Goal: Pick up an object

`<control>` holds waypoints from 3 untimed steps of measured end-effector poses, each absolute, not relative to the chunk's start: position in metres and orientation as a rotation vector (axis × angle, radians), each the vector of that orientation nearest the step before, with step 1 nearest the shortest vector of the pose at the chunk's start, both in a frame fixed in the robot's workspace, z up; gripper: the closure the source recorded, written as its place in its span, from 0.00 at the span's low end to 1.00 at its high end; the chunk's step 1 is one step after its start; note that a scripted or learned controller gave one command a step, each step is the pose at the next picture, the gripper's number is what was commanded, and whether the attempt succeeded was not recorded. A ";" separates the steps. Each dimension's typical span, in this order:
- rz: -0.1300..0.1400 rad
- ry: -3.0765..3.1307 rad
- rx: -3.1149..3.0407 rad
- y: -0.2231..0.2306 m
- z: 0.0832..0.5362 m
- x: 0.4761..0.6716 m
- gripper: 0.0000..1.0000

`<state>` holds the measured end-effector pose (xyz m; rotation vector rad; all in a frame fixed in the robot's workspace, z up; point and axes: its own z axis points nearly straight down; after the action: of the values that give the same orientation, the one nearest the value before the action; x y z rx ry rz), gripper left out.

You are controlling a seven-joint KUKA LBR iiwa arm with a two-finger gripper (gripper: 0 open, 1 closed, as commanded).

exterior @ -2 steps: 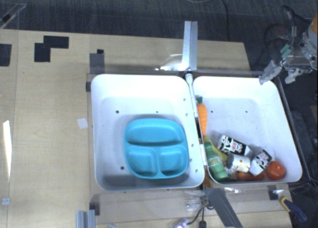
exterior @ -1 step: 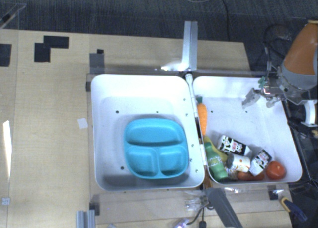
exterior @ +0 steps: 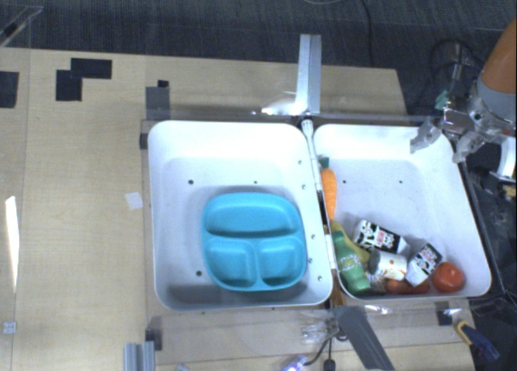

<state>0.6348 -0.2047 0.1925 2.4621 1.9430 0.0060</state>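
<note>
- The gripper (exterior: pixel 440 137) sits at the upper right corner of the right bin (exterior: pixel 380 171), with the arm's wrist (exterior: pixel 493 111) entering from the right edge of the view.
- Two pale fingers (exterior: pixel 422 137) show apart from each other, so they read as spread, and nothing lies between them; the gripper carries no object.
- Every loose object lies in the right bin, crowded along its left wall and lower edge. This suggests they have slid or been dropped toward that low corner, well apart from the gripper.
- A carrot (exterior: pixel 328 187) rests against the divider between the bins, its long axis running up and down the view, parallel to that wall.
- Below it a green bottle (exterior: pixel 349 263) lies on its side, its long axis tilted slightly, with the neck pointing up toward the carrot.
- A black-and-white carton (exterior: pixel 380 238) lies diagonally, its long axis running from upper left to lower right, touching the bottle's area.
- A small can (exterior: pixel 390 265), a second patterned pack (exterior: pixel 426 260) and a red tomato (exterior: pixel 448 278) cluster near the lower right.
- The left bin (exterior: pixel 178 200) holds a blue divided tray (exterior: pixel 254 240), lying flat with its compartments upward.
- Judged from this, the pick has not begun; the tomato, standing at the edge of the cluster, looks the easiest to reach.
</note>
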 end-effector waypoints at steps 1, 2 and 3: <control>0.003 1.934 2.473 -0.198 0.095 0.627 0.00; 0.007 1.853 2.530 -0.199 0.196 0.633 0.00; 0.006 2.076 2.349 -0.190 0.222 0.654 0.00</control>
<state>0.6541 -0.1895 0.2221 2.3490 2.0756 0.0061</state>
